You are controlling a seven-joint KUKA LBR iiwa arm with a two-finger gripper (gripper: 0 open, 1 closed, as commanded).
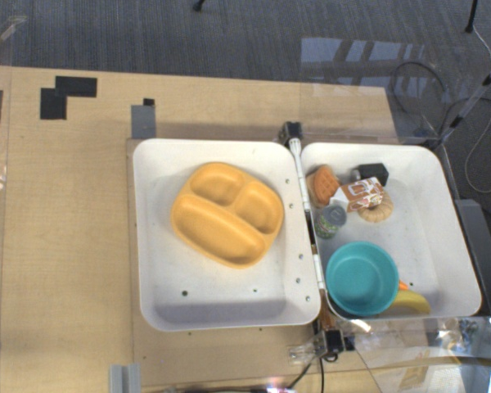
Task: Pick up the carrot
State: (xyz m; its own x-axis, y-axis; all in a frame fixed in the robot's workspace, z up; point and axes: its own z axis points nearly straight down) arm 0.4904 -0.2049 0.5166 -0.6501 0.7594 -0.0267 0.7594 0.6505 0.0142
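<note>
I judge nothing is done yet: the carrot (404, 286) lies in the right bin (442, 219), just a sliver of orange tucked against the teal bowl (360, 278), waiting to be picked.

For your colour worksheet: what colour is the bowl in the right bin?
Teal; the bowl shows best in the camera view.

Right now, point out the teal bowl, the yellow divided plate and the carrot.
teal bowl (358, 277): camera view, inner floor.
yellow divided plate (215, 226): camera view, long compartment.
carrot (403, 286): camera view, small orange tip at the bowl's right rim; likely the carrot.
</note>
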